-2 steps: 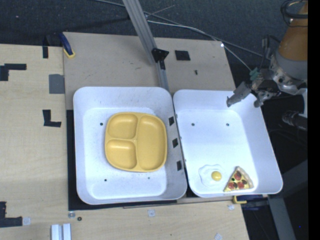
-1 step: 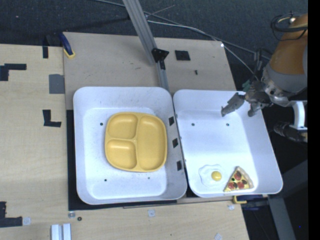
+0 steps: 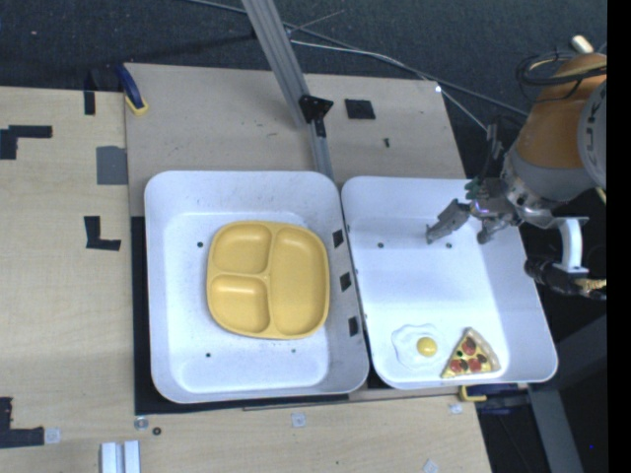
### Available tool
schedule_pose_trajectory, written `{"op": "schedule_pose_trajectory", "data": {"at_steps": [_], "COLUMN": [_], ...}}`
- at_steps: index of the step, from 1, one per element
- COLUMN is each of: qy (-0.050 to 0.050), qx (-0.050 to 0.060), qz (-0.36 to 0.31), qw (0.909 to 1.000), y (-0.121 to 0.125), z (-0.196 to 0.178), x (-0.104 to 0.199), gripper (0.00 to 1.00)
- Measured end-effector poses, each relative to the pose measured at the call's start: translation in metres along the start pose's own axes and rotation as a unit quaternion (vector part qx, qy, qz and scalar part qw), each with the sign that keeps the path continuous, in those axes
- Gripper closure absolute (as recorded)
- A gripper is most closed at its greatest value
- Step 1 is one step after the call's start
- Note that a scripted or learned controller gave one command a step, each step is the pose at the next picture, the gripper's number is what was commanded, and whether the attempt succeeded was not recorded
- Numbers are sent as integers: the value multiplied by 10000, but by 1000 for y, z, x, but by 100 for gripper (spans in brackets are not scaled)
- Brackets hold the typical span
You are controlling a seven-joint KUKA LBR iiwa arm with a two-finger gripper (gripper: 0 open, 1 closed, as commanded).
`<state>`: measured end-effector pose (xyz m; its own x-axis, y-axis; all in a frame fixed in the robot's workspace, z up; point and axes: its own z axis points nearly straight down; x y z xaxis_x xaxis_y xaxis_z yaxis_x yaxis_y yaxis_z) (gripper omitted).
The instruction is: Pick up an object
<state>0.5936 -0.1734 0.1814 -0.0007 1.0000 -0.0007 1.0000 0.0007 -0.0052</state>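
Observation:
A toy fried egg (image 3: 416,345) and a toy pizza slice (image 3: 471,355) lie side by side at the near edge of the right bin (image 3: 394,264). A yellow divided plate (image 3: 267,279) rests in the middle of the left bin (image 3: 177,264). My gripper (image 3: 465,229) hangs over the far right part of the right bin, well behind the egg and the pizza slice. Its fingers (image 3: 441,229) are spread open with nothing between them.
A slanted metal pole (image 3: 286,57) rises behind the bins and meets the bench near their shared wall. The arm's orange band (image 3: 552,126) sits at the right edge. Black tape marks dot the wooden bench on the left.

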Motion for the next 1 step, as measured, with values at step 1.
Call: {"op": "schedule_pose_trajectory", "data": {"at_steps": [1], "qy": [2], "qx": [8], "qz": [1], "qw": [10000], "y": [-1], "z": [64], "x": [-4], "gripper": [0]}}
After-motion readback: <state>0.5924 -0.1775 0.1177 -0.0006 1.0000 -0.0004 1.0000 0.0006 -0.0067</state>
